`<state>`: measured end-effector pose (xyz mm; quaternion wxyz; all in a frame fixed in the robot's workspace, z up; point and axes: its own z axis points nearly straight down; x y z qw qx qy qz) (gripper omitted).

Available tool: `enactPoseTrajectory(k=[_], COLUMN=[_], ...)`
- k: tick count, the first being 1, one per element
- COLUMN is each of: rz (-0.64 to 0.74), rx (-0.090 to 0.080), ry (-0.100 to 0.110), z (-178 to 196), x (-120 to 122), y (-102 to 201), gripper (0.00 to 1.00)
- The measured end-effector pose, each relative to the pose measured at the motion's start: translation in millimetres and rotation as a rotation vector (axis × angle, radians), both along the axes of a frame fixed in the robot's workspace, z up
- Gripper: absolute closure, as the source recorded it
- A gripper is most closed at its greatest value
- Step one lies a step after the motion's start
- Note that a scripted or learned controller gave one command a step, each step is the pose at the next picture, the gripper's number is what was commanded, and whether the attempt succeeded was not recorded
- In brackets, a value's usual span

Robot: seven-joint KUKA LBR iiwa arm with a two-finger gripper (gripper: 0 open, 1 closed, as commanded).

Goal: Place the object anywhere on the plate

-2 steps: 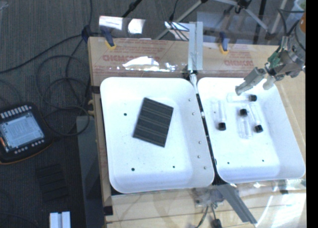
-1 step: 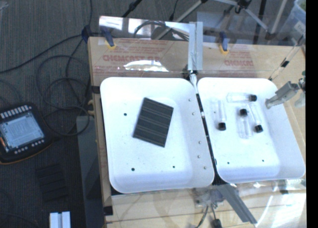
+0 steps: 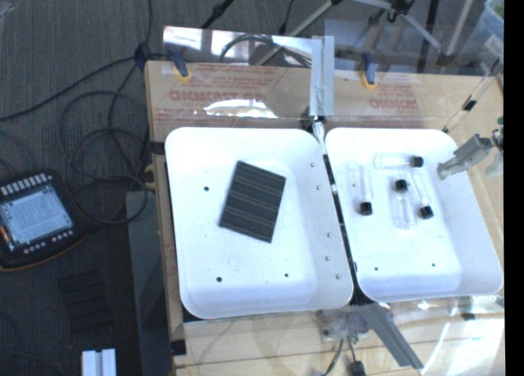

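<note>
A dark ribbed rectangular plate (image 3: 253,201) lies tilted in the middle of the left bin (image 3: 188,284). Several clear vials with black caps lie in the right bin (image 3: 458,276): one (image 3: 395,160) lies crosswise near the back, one (image 3: 363,190) lies toward the left side, and others (image 3: 401,202) sit in the middle. My gripper (image 3: 458,161) reaches in from the right, over the back right corner of the right bin, to the right of the vials and apart from them. Nothing shows in it.
A raised divider (image 3: 332,202) separates the two bins. A clear panel with a metal post (image 3: 321,79) stands behind them. Cables and a teach pendant (image 3: 33,219) lie on the floor at the left.
</note>
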<state>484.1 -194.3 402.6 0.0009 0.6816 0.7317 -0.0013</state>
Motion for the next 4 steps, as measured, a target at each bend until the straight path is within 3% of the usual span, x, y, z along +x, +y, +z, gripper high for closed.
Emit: enactPoseTrajectory(k=[4], rz=[0.000], rx=[0.000], ry=[0.000], z=[0.0], x=[0.0], y=[0.0], gripper=[0.00])
